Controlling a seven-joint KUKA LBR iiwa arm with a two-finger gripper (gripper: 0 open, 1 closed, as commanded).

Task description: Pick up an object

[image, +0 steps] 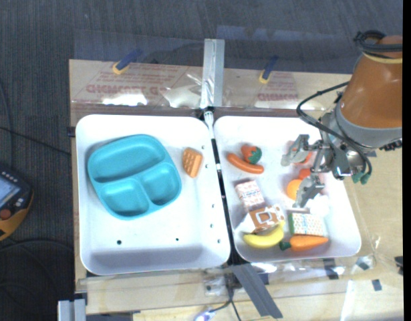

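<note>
My gripper hangs over the right side of the right bin, open, with its two grey fingers spread apart. An orange fruit lies just below and to the left of the lower finger, partly covered by it. Whether the finger touches the fruit I cannot tell. Other objects in this bin are a sausage with a tomato, a small printed box, a brown packet, a banana, a carrot and a green and white carton.
The left bin holds a blue divided tray and an orange bread piece near the divider. A metal rail runs between the bins at the back. The arm's orange band stands above the right bin's far corner.
</note>
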